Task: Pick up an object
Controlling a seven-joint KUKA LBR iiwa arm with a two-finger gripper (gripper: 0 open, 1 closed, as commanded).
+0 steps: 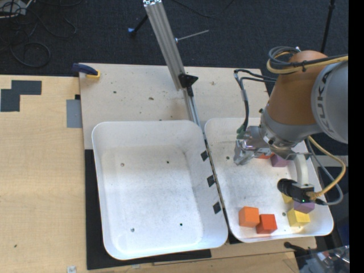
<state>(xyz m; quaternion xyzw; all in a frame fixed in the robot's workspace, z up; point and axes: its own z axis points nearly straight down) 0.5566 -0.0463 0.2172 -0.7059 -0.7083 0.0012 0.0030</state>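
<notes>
White bins, two, side by side on the table: left bin and right bin. Grey arm with orange band reaching over right bin, gripper low near its far end, fingers' spread impossible to tell. Blocks along near right edge: one orange block, one red block, one yellow block, one purple block beside gripper.

Two shallow white plastic bins are speckled with dark dots. The right bin holds an orange cube, a red-orange block, a yellow block and a purple block.
</notes>
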